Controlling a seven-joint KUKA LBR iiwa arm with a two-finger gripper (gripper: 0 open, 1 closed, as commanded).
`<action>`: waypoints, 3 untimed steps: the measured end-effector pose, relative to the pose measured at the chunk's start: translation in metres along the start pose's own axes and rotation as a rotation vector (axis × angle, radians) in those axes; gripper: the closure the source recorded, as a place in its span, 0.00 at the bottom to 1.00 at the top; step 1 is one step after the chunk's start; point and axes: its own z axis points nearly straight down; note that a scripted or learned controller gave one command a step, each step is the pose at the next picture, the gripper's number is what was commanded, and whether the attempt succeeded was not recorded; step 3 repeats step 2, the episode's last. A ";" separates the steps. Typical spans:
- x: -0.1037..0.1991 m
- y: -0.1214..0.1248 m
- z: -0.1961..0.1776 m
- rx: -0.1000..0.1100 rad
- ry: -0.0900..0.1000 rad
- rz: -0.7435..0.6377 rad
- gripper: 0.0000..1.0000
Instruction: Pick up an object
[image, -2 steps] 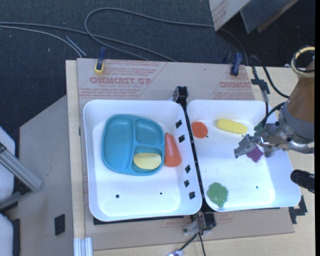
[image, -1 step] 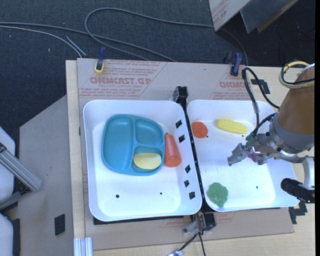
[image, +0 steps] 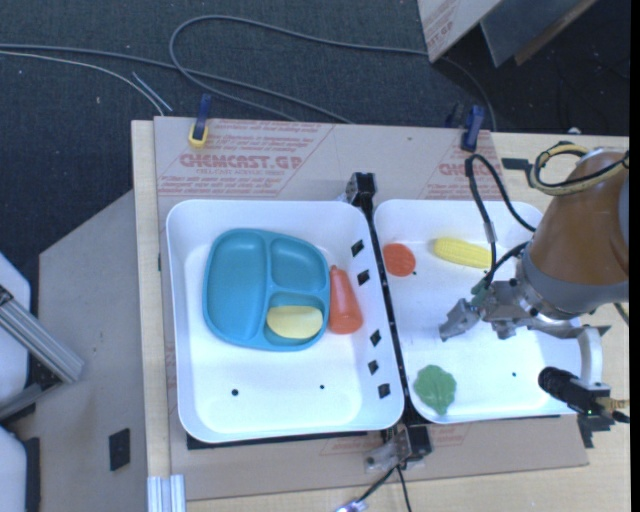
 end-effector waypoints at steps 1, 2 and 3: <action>-0.003 0.000 0.063 0.001 0.000 0.000 0.00; -0.003 0.001 0.049 -0.005 -0.001 0.002 1.00; -0.003 0.001 0.049 -0.005 -0.001 0.002 1.00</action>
